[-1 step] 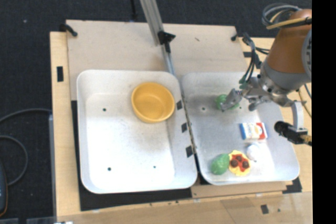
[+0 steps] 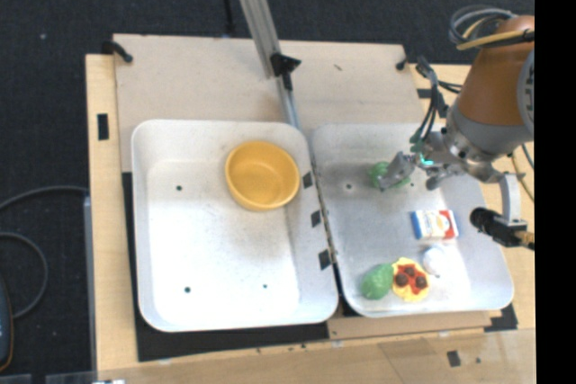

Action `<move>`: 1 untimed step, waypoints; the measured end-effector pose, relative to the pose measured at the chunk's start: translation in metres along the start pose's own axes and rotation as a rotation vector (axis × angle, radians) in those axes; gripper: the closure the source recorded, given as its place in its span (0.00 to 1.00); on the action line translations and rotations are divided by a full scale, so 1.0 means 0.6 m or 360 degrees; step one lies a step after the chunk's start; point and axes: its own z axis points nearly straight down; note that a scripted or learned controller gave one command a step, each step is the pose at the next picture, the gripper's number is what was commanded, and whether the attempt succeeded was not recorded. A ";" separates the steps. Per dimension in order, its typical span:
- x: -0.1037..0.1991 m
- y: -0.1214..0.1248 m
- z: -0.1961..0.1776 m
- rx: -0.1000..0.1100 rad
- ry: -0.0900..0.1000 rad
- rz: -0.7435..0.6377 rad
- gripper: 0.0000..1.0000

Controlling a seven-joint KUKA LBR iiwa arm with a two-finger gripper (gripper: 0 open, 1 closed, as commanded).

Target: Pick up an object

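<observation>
Arm: you see the grey arm [image 2: 490, 99] with its orange band reaching in from the right, bent down over the right bin [image 2: 360, 148].
Jaws: your jaws [image 2: 396, 174] sit low over the upper middle of the right bin, pointing left. A small green object [image 2: 380, 173] lies right at their tips. You cannot tell from this view whether they are spread or closed, nor whether the green object sits between them or just against them.
Green object: small, pale green, on the bin floor at the jaw tips, touching or very nearly touching them.
Carton: a small blue, white and red carton [image 2: 433, 224] lies below and to the right of the jaws, near them but apart.
White piece: a small pale rounded thing [image 2: 434, 260] rests just below the carton, farther from the jaws.
Yellow and red toy: a flat yellow piece with red and dark spots [image 2: 410, 278] lies well below the jaws, near the bin's lower rim.
Green lump: a rounded green lump [image 2: 378, 281] sits just left of that yellow piece, touching it, almost straight below the jaws.
Left bin: the left bin [image 2: 162, 229] holds a yellow bowl [image 2: 262, 174], upright, well to the left of the jaws at about their height.
Bench: both bins rest side by side on the tan bench [image 2: 189, 72].
Rail: a grey metal rail [image 2: 255, 0] slants down from the top, ending above the gap between the bins, up and left of the jaws.
</observation>
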 end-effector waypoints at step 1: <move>0.006 0.002 0.103 0.0011 -0.0006 0.0005 0.00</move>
